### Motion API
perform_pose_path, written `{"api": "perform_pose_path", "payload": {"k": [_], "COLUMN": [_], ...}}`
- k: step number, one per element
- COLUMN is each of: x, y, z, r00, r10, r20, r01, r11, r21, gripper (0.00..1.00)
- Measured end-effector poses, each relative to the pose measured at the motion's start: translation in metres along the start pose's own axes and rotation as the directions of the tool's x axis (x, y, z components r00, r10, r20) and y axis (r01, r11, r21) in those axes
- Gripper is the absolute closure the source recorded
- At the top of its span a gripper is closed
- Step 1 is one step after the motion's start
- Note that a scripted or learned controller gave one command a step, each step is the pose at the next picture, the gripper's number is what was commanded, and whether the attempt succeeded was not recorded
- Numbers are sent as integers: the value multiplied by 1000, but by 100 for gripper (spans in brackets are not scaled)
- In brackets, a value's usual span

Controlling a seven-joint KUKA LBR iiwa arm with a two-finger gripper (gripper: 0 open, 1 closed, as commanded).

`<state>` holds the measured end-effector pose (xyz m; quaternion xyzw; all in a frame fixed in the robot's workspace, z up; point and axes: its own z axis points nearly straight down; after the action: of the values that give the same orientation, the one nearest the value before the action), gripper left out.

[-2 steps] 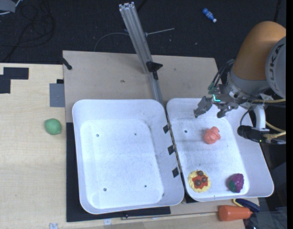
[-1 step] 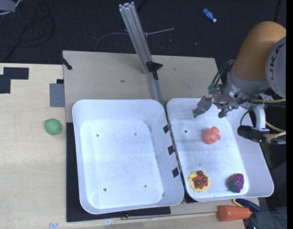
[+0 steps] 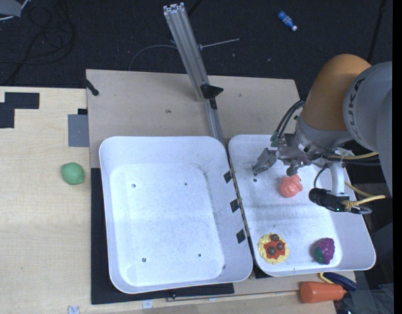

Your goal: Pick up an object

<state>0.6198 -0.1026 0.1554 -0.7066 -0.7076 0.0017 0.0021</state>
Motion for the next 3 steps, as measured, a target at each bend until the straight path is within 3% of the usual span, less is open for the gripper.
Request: {"api": "perform_pose_path", "payload": {"k": [1, 2, 3], "x": [-5, -5, -6], "y": [-3, -3, -3], "z": [62, 64, 53], "r00": [1000, 1000, 1000], "r10": [1, 2, 4], "r20": [0, 1, 1], "r01": [-1, -2, -4], "r11": [1000, 1000, 1000], "r21": [1, -5, -6], "gripper": [0, 0, 100]}}
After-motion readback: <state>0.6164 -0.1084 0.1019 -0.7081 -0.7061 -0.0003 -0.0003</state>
